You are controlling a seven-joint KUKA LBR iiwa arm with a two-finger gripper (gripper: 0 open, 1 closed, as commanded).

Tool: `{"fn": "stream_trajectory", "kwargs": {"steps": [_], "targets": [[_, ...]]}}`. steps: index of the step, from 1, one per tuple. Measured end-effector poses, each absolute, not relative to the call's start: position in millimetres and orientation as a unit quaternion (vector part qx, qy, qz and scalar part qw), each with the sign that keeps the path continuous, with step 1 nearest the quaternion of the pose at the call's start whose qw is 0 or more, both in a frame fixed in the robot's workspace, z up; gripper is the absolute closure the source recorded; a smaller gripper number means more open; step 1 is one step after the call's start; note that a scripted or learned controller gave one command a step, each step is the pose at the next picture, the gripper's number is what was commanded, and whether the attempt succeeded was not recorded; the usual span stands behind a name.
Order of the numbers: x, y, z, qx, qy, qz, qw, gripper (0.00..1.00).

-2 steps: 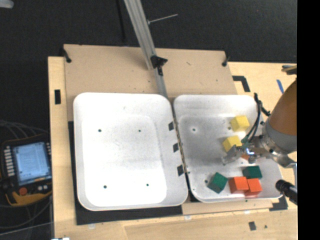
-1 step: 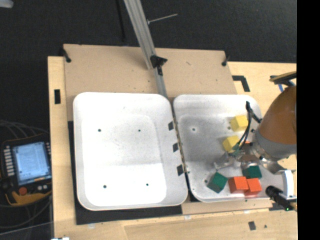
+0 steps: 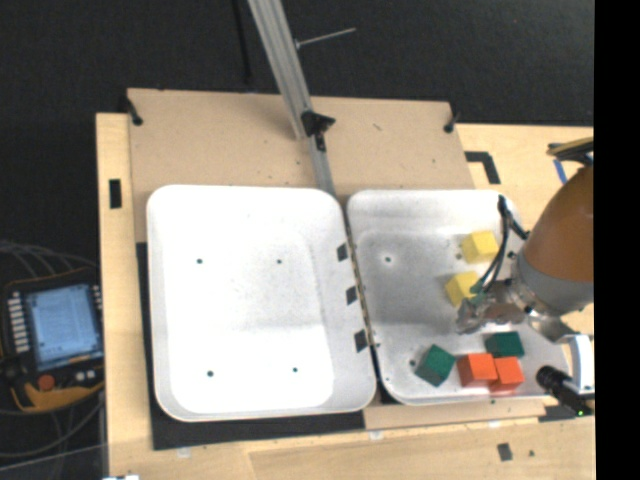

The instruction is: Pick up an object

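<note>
The bench (image 3: 280, 138) is seen from above, bearing two white bins side by side. The left bin (image 3: 250, 298) lies beside the right bin (image 3: 400, 238), which holds all the blocks. The arm (image 3: 565, 243) reaches in from the right over that bin. Its gripper (image 3: 480, 313) is seen low over the bin floor, just beside the lower yellow block (image 3: 460, 288); whether anything is grasped cannot be told. A second yellow block (image 3: 480, 245) lies above. Two green blocks (image 3: 435, 365) (image 3: 505, 344) and an orange block (image 3: 490, 370) are found near the front wall.
</note>
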State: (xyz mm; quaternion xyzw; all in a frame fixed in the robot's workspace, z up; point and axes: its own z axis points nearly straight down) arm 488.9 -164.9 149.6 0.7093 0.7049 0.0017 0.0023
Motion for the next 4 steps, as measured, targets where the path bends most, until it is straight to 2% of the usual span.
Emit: {"fn": "stream_trajectory", "kwargs": {"steps": [1,3,4], "targets": [[497.6,-163.4,195.6,0.706,0.708,0.0015,0.003,1.0],[497.2,-164.2,293.8,0.706,0.709,0.0018,0.004,1.0],[503.2,-110.9,275.9,0.705,0.71,0.0004,0.0,1.0]]}}
